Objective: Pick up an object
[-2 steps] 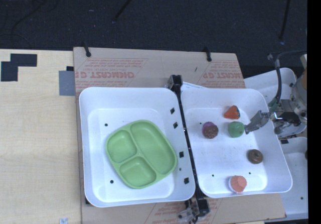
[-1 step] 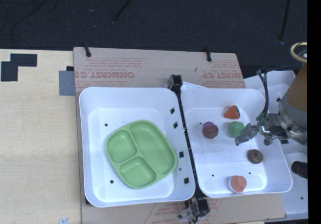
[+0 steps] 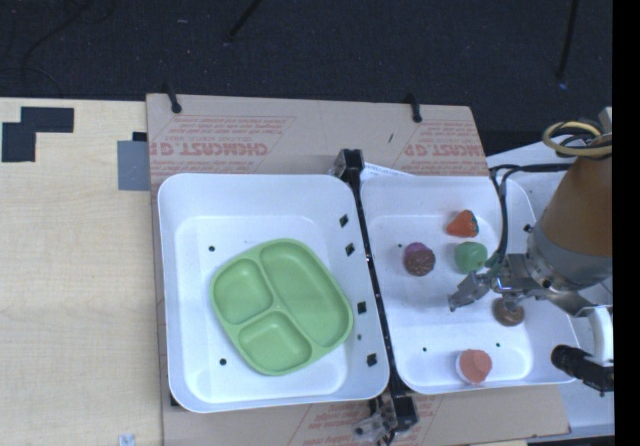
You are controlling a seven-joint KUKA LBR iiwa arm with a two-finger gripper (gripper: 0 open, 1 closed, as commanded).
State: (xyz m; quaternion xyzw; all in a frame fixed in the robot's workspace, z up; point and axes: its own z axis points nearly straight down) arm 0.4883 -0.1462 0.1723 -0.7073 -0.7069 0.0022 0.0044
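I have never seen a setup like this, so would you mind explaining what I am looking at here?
This is one camera fixed above a bench, looking down at a slant. Two shallow white bins sit side by side. The left bin holds a green divided plate. The right bin holds small toy foods: a purple ball, a green ball, a red piece, a pink piece and a brown piece. The grey and orange machine on the right is a robot arm. Its end effector hangs over the right bin; nothing is visibly held.

Gripper [image 3: 470, 292] hovers low in right bin [image 3: 440, 209]; green ball [image 3: 470, 256] at its 12 o'clock, purple ball [image 3: 418, 259] at 10.
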